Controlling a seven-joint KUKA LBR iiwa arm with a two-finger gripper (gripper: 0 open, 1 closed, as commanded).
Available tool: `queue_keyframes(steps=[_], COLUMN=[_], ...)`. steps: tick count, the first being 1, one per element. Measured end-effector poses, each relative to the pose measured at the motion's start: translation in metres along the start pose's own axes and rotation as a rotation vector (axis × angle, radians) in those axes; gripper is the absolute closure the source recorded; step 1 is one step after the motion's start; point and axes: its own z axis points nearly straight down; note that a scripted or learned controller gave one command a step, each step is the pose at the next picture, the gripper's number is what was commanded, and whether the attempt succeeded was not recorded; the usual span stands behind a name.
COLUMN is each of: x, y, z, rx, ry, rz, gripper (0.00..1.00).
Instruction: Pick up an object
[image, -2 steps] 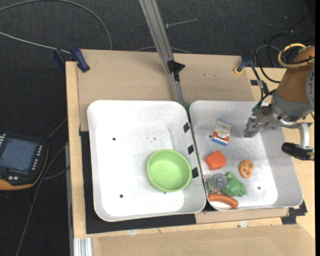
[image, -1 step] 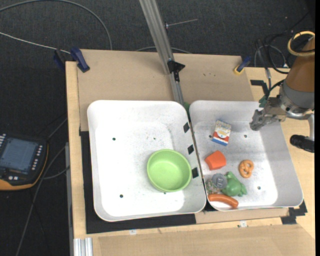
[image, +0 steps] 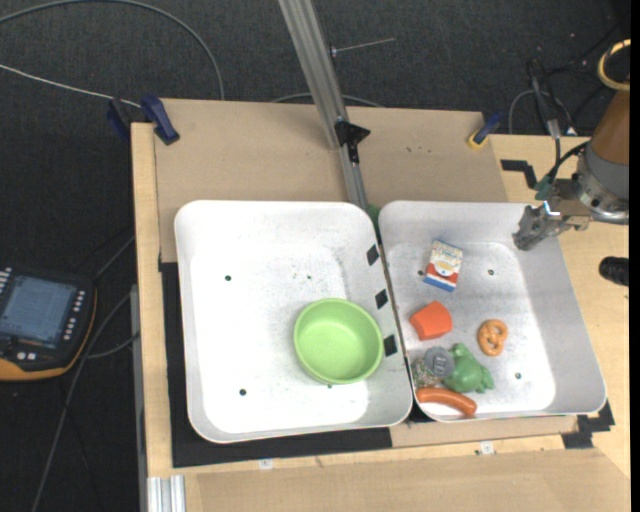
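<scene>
In the right bin lie a small white carton with red and blue print, an orange block, an orange pretzel-shaped piece, a green toy figure, a grey crumpled item and an orange-red sausage shape. A light green bowl sits in the left bin. My gripper hovers over the right bin's upper right corner, well apart from all the objects. Nothing shows between its fingers.
A slanted metal pole runs from the top centre down to the gap between the bins. Blue and yellow clamps hold the board's back corners. A handheld pendant lies off the bench at far left.
</scene>
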Motion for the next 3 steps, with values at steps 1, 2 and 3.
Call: queue_keyframes(steps=[1,2,3], x=[0.002,0.053,0.115], y=[-0.005,-0.01,-0.019], z=[-0.045,-0.035,-0.034], rx=[0.0,0.004,0.004], ry=[0.0,0.002,0.003], rz=[0.0,-0.004,-0.005], gripper=[1.0,1.0,1.0])
